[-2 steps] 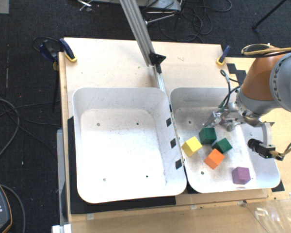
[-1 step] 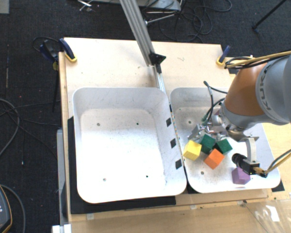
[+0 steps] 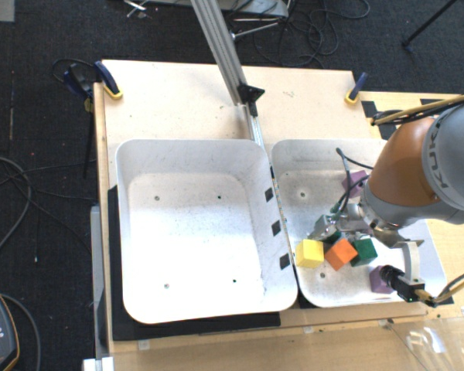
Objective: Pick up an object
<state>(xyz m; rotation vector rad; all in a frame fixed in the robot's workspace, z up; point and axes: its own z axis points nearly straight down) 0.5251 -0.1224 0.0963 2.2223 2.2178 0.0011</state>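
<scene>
In the right bin (image 3: 303, 165), a yellow cube (image 3: 310, 253), an orange cube (image 3: 341, 254) and a dark green block (image 3: 364, 251) lie in a row near the front. A purple block (image 3: 381, 279) sits by the front right corner. A pale purple piece (image 3: 356, 180) peeks out behind the wrist. My gripper (image 3: 332, 226) hangs low over the bin, just behind the yellow and orange cubes. The wrist hides much of it, and I see nothing held in it.
The left bin (image 3: 187, 224) lies beside the right one, and their rims meet at the middle. A slanted metal pole (image 3: 220, 39) rises behind the bins. Yellow clamps (image 3: 108, 83) grip the bench's back corners.
</scene>
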